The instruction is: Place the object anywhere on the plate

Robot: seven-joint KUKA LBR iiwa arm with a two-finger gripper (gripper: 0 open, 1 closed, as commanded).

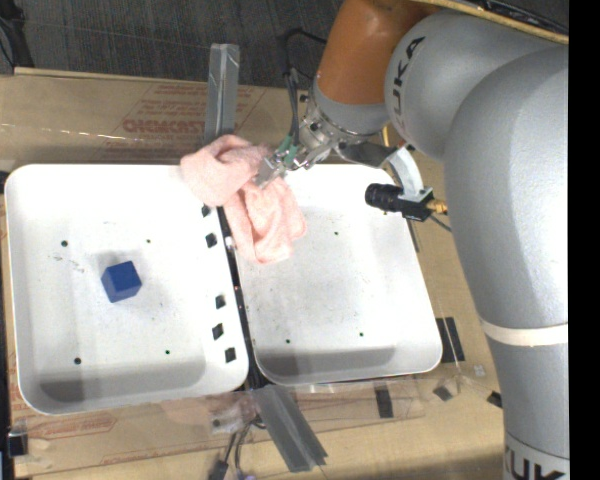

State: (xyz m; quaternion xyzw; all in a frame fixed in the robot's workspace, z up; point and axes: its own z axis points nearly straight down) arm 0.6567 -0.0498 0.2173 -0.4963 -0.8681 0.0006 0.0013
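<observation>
Pink cloth (248,196) pinched by the gripper (273,170) above the divide between two white bins.

Draped from the upper edge of the right bin (380,308), at about 11 o'clock of that bin, with one lobe bunched over the rim toward the left bin (40,298) and a longer fold hanging down to 5 o'clock. Held at its upper middle by fingertips closed on a fold of fabric, wrist and orange band rising away toward 1 o'clock. No plate distinguishable; blue cube (121,280) resting well apart at 8 o'clock, inside the left bin. Best carried high enough to clear the shared rim, since the trailing fold probably drags and may snag there. Release advisable only once most of the fabric hangs over the target, as a shallow pinch on soft cloth likely slips under a quick swing.
</observation>
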